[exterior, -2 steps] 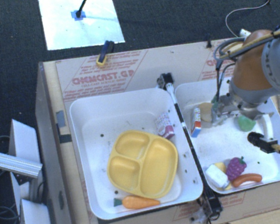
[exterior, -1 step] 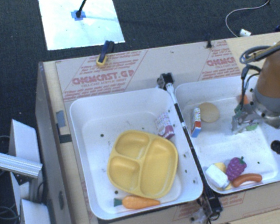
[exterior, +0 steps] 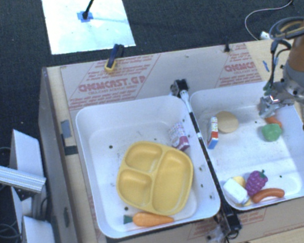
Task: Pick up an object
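While the gripper hangs at the frame's right above the green toy, probably lining up, I cannot tell its grip state.

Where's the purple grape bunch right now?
In the camera view, the purple grape bunch lies near the front edge of the right bin, between the white block and the sausage.

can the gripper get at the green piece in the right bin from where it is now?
Probably yes. The gripper hangs at the right bin's far right edge, just above the green piece. A small orange piece sits close against its upper side and might crowd the approach; the other sides look clear.
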Tool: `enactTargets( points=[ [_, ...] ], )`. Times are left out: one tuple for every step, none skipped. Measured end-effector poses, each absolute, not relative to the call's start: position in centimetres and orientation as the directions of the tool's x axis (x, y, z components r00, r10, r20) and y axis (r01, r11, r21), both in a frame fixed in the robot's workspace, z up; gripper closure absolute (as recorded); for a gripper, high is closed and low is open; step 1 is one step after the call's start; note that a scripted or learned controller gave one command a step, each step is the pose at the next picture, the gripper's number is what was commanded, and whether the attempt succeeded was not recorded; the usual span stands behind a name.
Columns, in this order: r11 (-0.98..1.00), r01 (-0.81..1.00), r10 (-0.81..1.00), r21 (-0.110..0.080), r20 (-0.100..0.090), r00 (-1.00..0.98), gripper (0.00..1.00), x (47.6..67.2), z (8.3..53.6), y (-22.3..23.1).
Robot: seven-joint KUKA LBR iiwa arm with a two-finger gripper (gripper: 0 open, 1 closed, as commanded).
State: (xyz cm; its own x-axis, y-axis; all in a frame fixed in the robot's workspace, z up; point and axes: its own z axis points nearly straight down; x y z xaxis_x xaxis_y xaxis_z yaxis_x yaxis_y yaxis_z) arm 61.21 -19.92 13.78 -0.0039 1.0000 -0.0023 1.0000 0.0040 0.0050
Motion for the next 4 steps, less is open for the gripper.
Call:
enactTargets(
  points=[
    [0.004,1.0,1.0,0.004,-0.001,-0.004,1.0,62.1,15.5,-20.6],
    [0.004,1.0,1.0,0.003,-0.001,-0.004,0.0,62.1,15.5,-20.6],
    [0.003,1.0,1.0,0.011,-0.006,-0.003,0.0,61.4,8.9,-20.8],
    [0.005,1.0,1.0,0.004,0.0,-0.005,0.0,66.1,8.5,-14.8]
  ],
)
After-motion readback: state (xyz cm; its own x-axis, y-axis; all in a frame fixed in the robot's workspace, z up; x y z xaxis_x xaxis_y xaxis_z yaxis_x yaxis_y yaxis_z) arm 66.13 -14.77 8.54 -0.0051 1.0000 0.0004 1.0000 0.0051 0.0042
